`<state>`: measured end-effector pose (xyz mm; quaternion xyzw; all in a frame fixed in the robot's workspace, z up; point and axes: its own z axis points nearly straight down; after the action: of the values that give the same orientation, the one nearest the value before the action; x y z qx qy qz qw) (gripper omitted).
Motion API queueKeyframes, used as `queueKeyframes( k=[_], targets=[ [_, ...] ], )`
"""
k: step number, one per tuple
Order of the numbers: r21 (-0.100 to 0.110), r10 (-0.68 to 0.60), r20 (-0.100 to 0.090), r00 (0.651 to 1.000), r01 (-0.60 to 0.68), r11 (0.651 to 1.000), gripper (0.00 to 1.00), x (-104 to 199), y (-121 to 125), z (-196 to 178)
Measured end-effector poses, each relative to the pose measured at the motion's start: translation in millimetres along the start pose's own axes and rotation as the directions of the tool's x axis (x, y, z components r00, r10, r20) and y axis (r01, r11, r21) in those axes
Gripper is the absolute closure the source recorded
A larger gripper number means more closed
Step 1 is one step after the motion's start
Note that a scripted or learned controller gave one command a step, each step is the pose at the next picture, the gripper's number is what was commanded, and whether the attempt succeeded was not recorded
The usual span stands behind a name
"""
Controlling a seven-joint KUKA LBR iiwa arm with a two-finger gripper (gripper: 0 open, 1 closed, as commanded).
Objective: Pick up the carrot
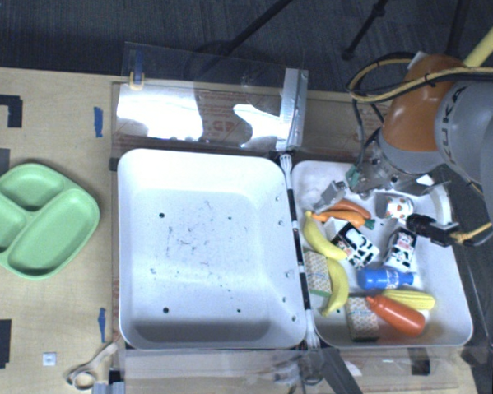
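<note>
The carrot (347, 211) is a small orange piece lying in the right bin (459, 310), near the bin's far left corner, just above the banana (329, 258). My gripper (347, 184) hangs over that corner, just above and beside the carrot's far end. The grey arm with its orange band (415, 118) comes in from the upper right. I see nothing held in the gripper.
The right bin is crowded: a blue bottle (384, 278), an orange-red object (397, 314), a yellow item (408, 299) and black-and-white packets (355, 243). The large left bin (140, 178) lies beside it. A green divided plate (36, 220) sits at far left on the bench.
</note>
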<state>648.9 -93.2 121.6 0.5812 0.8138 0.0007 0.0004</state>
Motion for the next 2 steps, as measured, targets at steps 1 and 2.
queueKeyframes(
  k=[1, 2],
  targets=[
    [-0.016, 0.16, -0.005, 0.987, -0.16, 0.987, 0.0, -36, -16, 27],
    [0.0, 0.531, 0.002, 0.847, -0.531, 0.847, 0.0, -26, 11, -23]
  ],
)
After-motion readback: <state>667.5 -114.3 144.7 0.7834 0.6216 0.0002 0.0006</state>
